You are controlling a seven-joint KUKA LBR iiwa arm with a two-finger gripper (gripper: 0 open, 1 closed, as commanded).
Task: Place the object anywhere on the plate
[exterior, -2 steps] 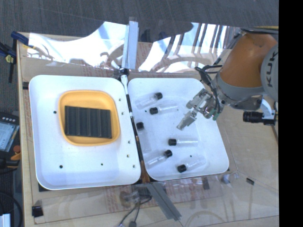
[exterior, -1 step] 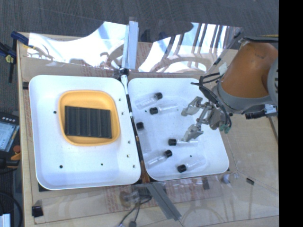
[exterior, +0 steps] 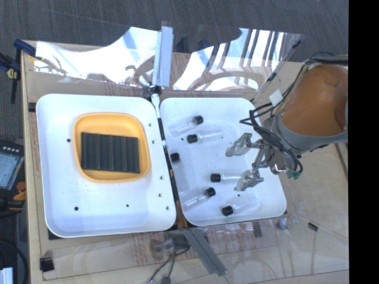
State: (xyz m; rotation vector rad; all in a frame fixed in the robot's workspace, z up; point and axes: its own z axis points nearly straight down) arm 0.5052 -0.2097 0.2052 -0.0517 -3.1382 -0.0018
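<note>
Overhead, at a slant, a wooden worktop [exterior: 331,218] carries two shallow white bins set side by side and touching along their inner edges. Inside the left bin [exterior: 59,206] lies a yellow plate [exterior: 109,125] with rounded corners, and a dark ribbed rectangular insert [exterior: 111,152] covers its middle. Scattered across the right bin [exterior: 231,108] are several small clear vials with black caps, all lying on their sides and apart from one another: one vial [exterior: 188,123] near the upper left, a second [exterior: 201,137] just below it, a black cap [exterior: 174,157] close to the bin's left wall, another vial [exterior: 225,176] near the middle, one more [exterior: 200,196] lower down, and a last one [exterior: 237,207] near the bottom edge. From the right, a grey arm [exterior: 314,108] with an orange band reaches over the right bin's right side. Its end effector [exterior: 246,163] hangs spread open, the two metal fingers well apart, one finger [exterior: 238,145] above and one below, with nothing between them. The nearest vial lies just left of the lower finger.
</note>
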